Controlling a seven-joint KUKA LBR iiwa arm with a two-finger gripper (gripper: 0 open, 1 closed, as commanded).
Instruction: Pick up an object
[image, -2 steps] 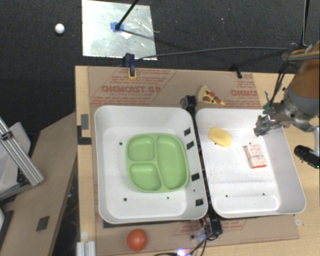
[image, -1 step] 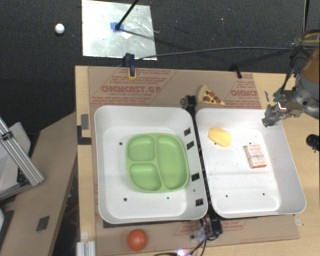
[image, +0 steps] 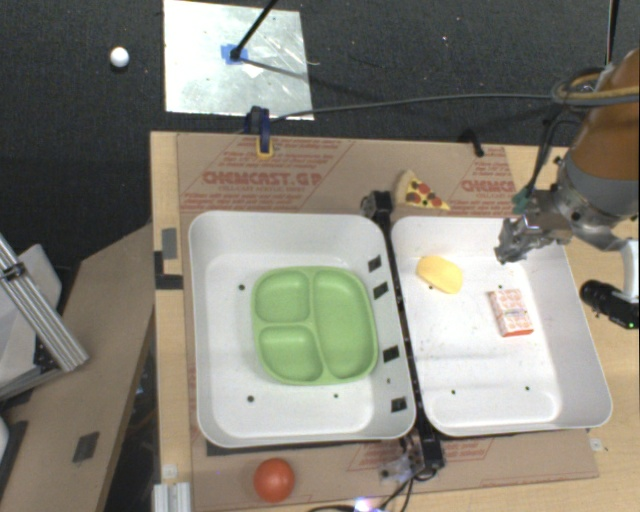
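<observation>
The right bin (image: 560, 400) holds a yellow lemon-shaped object (image: 440, 273) near its upper left and a small red-and-white packet (image: 510, 311) to the right of it. My gripper (image: 517, 240) hangs over the bin's upper right part, just above and to the right of the yellow object and above the packet. Nothing shows between its fingertips. A green divided plate (image: 313, 323) lies in the middle of the left bin (image: 215, 400).
A toy pizza slice (image: 421, 192) lies on the board behind the bins. A red ball (image: 273, 479) rests at the front edge. A blue clamp (image: 260, 129) sits at the board's back edge, and cables run across the back right. A metal rail (image: 40, 310) stands at left.
</observation>
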